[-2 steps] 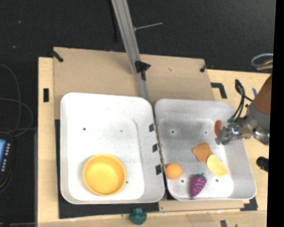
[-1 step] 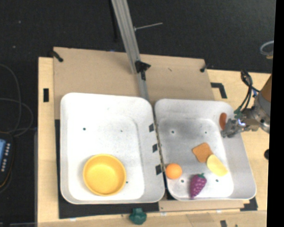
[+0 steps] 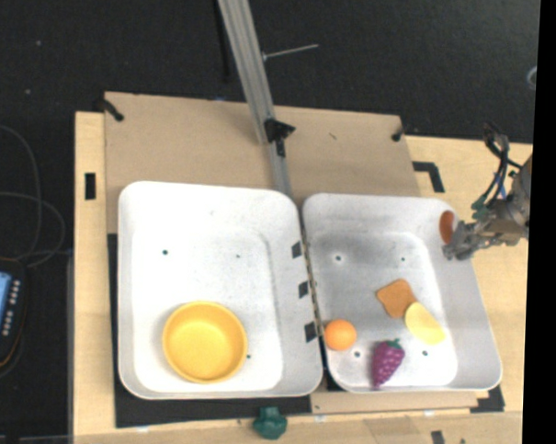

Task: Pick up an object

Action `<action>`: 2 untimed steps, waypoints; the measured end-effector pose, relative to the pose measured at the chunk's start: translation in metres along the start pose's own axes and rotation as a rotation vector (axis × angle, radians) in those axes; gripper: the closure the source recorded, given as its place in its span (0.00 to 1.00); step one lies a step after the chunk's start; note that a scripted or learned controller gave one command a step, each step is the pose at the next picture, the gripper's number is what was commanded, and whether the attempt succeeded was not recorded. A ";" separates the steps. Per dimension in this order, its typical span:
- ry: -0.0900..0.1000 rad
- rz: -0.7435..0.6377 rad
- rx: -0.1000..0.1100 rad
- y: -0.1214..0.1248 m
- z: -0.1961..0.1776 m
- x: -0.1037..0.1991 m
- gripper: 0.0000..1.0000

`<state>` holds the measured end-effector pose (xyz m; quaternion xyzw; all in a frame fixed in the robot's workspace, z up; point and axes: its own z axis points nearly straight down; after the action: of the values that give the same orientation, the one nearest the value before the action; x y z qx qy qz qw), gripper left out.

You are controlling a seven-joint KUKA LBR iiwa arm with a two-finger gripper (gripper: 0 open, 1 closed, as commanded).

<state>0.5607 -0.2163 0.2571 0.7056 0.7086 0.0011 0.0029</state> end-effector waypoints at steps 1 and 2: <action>0.003 -0.004 0.003 0.004 -0.009 0.052 1.00; 0.004 -0.004 0.005 0.008 -0.015 0.102 1.00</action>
<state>0.5679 -0.1144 0.2720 0.7043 0.7099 0.0010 -0.0002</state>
